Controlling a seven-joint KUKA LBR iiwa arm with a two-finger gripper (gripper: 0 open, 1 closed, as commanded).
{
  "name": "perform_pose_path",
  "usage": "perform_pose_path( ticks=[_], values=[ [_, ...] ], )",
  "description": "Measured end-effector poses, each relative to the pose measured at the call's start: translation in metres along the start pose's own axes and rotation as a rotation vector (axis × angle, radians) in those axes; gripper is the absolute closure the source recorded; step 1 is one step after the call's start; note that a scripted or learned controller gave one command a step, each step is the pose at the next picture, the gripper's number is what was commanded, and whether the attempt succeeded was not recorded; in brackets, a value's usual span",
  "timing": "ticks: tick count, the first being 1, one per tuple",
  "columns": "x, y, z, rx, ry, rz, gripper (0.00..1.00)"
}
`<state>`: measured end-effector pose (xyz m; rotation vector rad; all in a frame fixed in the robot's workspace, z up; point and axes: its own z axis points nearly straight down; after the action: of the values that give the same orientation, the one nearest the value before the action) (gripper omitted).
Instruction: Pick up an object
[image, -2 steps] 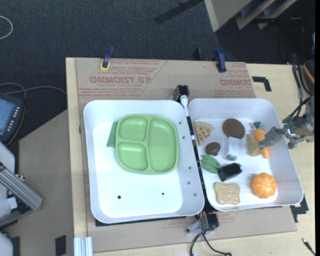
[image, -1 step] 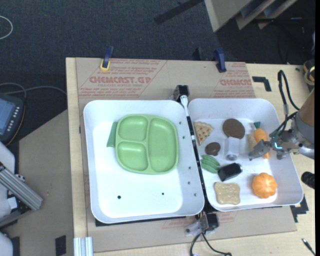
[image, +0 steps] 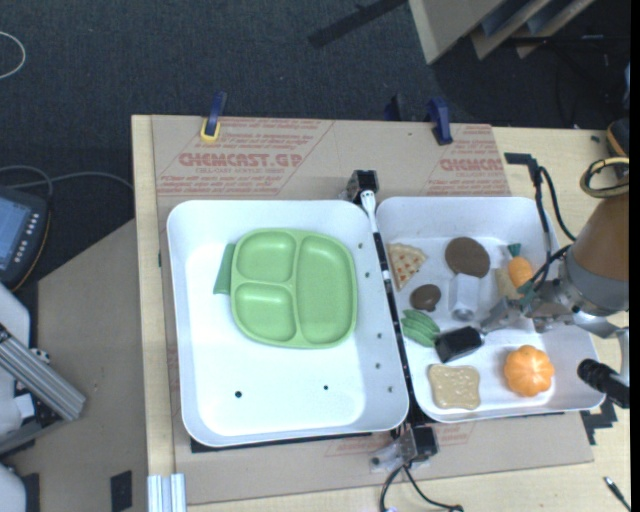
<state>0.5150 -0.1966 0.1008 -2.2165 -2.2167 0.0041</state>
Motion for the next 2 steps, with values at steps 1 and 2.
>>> perform_pose_path(
  ticks=[1, 2],
  values=[
    [0.001, 0.000, 0.017, -0.003, -0.001, 0.000, 0.00],
    [0.000, 0.000, 0.006, -0.007, -0.003, 0.001, 1.00]
  ],
)
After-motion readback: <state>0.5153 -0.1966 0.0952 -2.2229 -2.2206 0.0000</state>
